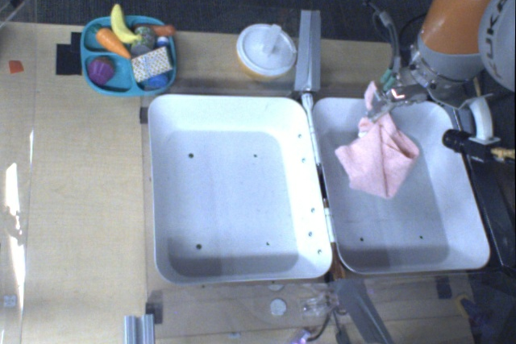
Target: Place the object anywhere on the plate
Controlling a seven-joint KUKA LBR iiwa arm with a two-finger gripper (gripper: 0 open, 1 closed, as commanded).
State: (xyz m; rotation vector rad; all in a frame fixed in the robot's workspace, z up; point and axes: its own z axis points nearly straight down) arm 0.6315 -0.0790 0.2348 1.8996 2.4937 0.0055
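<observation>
**Pink cloth lifted at one corner over the right bin**

We look down on a pale wooden desk [72,197] with dark carpet beyond its far edge. Two shallow white bins sit side by side on it: the left bin [234,189] and the right bin [403,238], their inner rims almost touching.

From the right, the grey arm with its orange band [463,4] reaches over the far part of the right bin. Below it we see a pink cloth [379,157], crumpled, its bulk draped on the bin floor and one corner drawn up toward the wrist.

The claw [387,97] sits at that raised corner, and its fingers appear closed on the fabric, pinching the cloth's top edge.

Behind the left bin, on the desk, stands a round white and yellow plate [266,51]. Further left lies a blue compartment tray [127,54] holding toy food, among it a banana [121,24] and a carrot [111,42]. The cloth is well apart from the plate.
</observation>
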